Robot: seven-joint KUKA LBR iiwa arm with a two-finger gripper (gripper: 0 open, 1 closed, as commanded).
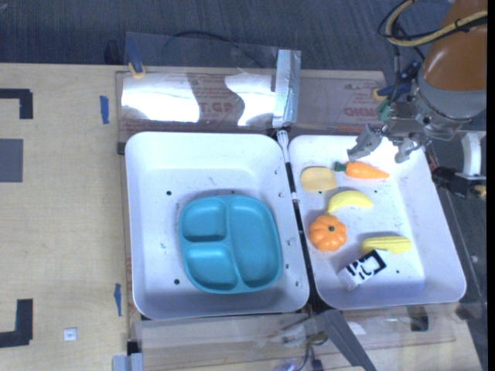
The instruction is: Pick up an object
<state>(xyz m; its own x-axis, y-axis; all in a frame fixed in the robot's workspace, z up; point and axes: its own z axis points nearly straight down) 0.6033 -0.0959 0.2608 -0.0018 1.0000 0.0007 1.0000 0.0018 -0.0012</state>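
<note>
The gripper hangs with jaws spread (nothing between them) just above the carrot, placed for a grab.

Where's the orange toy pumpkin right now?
The orange toy pumpkin sits in the right white bin near its left wall, just below the yellow toy banana.

A pale wooden surface carries black corner marks and blue tape strips. Dark grey carpeted floor lies beyond. Light glares off a shiny panel behind the bins.
</note>
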